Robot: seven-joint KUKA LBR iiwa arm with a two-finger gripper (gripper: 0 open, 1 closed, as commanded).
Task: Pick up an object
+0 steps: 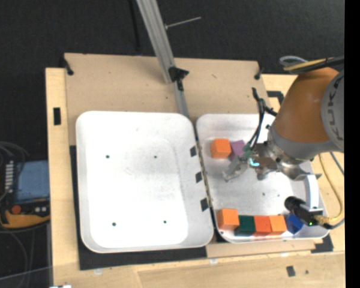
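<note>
In the right bin [252, 125], an orange block [220, 148] lies near the far left, with a purple block [237, 149] touching its right side. My gripper [247, 170] hangs just in front of the purple block. It is open, with its fingers [231, 172] spread and nothing between them. The wrist covers part of the purple block. Along the bin's near wall runs a row of blocks: orange [229, 218], green [246, 225], orange [263, 224], orange [277, 223] and blue [293, 224].
The left bin [135, 179] sits beside the right one, with clips along the shared edge. A slanted metal rail [162, 47] crosses the back of the bench. The grey and orange arm [306, 119] covers the right bin's far right side.
</note>
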